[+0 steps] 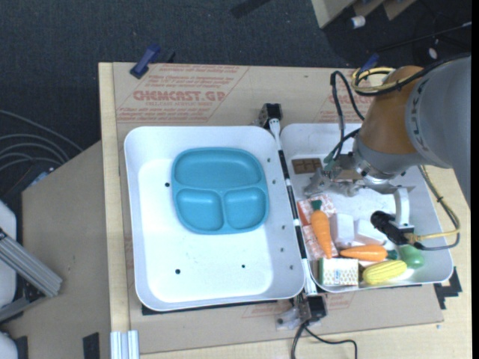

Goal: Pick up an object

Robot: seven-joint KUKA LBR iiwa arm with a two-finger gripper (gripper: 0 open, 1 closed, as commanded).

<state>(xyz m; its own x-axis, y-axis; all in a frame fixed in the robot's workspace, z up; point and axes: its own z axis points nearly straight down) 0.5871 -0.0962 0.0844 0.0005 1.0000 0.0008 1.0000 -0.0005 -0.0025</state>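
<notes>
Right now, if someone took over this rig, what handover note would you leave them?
Hand: low over the far end of the right bin, under the orange-banded wrist; whether it is open or shut cannot be told, and nothing is seen in it.
Things: the right bin holds a carrot, a second carrot, a corn cob, a green piece, a small box and a brown block. The left bin holds a blue divided tray.
Done: no object visibly lifted.
Left: grasp one item and raise it.
</notes>
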